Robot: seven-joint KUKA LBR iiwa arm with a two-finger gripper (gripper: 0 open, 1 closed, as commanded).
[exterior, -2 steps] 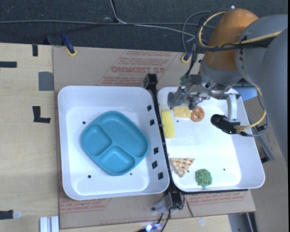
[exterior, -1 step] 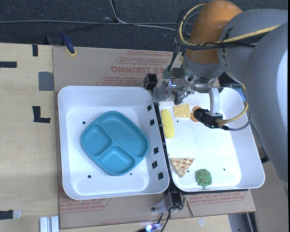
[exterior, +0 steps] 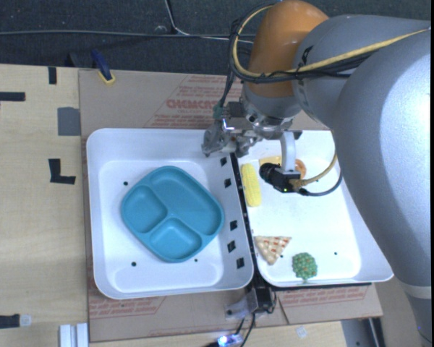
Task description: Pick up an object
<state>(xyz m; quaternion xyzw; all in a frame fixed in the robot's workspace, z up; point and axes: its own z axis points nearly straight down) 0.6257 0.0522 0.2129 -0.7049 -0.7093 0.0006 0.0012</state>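
Nearest, in the right bin point(exterior: 347, 226), lie broccoli point(exterior: 304, 264) and a pizza slice point(exterior: 273, 247); farther back, a corn cob point(exterior: 251, 183). Beyond it the gripper point(exterior: 228, 140) hovers over the bins' divider; its fingers seem closed on nothing, though blurred. Likely the approach step: next, open and descend onto the corn.

You get even, fairly bright overhead light, with the white bins point(exterior: 101, 194) near washed out and only soft shadows. The arm point(exterior: 376, 85) looks soft and slightly blurred, and the whole frame is a bit grainy.
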